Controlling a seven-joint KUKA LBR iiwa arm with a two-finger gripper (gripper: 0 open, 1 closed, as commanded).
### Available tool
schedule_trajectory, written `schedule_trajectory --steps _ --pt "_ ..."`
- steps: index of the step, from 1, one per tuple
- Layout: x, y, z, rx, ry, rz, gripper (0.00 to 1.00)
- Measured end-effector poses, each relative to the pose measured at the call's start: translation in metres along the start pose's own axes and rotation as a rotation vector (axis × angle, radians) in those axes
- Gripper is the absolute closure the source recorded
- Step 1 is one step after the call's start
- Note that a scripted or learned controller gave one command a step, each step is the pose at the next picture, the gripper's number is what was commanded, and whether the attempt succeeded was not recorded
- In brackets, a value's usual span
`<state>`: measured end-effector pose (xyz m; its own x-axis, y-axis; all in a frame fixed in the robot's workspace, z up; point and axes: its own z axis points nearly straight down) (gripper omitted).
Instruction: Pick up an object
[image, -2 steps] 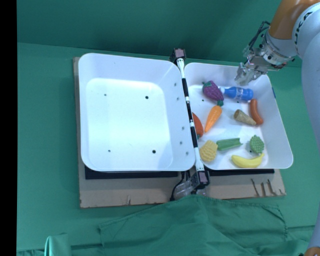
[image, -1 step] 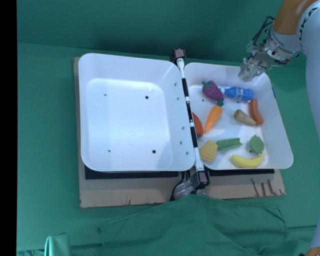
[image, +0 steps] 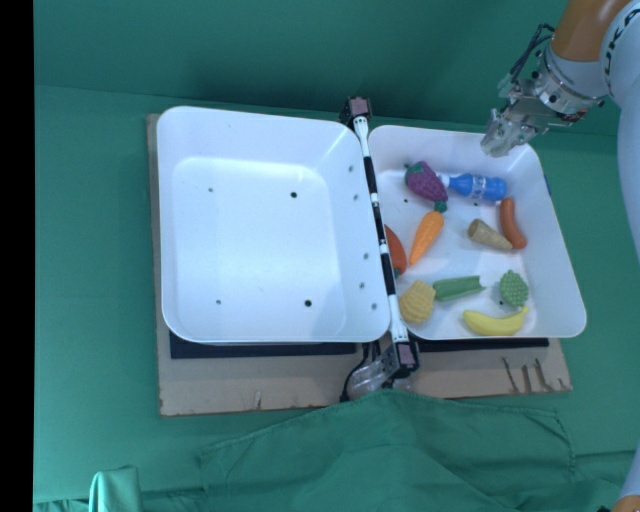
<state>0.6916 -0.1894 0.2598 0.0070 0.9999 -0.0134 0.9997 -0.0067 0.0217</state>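
Left bin (image: 190, 140) bare white; right bin (image: 560, 290) carries the toy foods — orange carrot (image: 426, 236), purple grapes (image: 425, 182), blue bottle (image: 477, 186), cone (image: 488, 235), sausage (image: 513, 223), with corn, cucumber, banana and a green piece along the near edge. The tool (image: 505, 135) hangs over the right bin's far rim at about 1 o'clock; whether it is parted or closed cannot be told, and nothing is seen in its grip. The nearest candidate, the blue bottle, lies from the tool toward 7 o'clock, just beside it — its long axis running 9 to 3 o'clock.
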Motion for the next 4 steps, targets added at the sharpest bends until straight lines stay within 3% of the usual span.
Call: schedule_trajectory --steps 1,2,3,4 --pt "-0.001 0.001 -0.014 -0.006 -0.004 0.002 1.00" --pt "0.003 -0.005 0.025 0.021 0.011 -0.004 1.00" --pt "0.003 0.009 0.017 0.014 0.009 -0.005 1.00" --pt "0.003 0.003 0.058 0.020 0.010 -0.004 1.00"
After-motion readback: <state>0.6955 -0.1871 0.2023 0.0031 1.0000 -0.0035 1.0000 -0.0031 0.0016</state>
